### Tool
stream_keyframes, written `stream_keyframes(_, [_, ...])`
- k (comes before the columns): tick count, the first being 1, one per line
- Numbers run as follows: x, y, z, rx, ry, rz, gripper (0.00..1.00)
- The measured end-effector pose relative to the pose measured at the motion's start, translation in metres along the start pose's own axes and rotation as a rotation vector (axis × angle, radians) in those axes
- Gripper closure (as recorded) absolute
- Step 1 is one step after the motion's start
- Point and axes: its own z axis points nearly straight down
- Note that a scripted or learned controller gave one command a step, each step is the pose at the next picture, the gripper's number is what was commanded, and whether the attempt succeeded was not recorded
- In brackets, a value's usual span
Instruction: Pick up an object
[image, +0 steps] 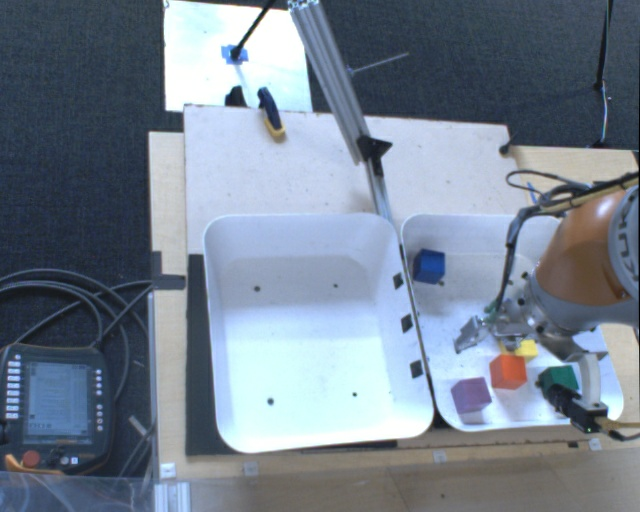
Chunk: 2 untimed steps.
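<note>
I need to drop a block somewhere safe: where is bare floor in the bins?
The left white bin is bare throughout. In the right white bin, only the strip beside the blue cube is free; the near end is crowded with cubes.

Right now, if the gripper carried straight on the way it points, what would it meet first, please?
The gripper points left and downward over the right bin. No block lies in that line, so it would probably meet the bin's bare floor first, though depth is hard to judge here.

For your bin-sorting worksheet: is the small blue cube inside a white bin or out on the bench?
Inside: the small blue cube rests on the floor of the right-hand white bin, near its back-left corner.
</note>
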Motion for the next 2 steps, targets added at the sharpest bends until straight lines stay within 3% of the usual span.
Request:
stream_keyframes(1, [0.0,0.002,-0.014,-0.007,-0.002,-0.002,1.0])
stream_keyframes(2, [-0.004,0.007,-0.077,-0.012,-0.003,-0.004,1.0])
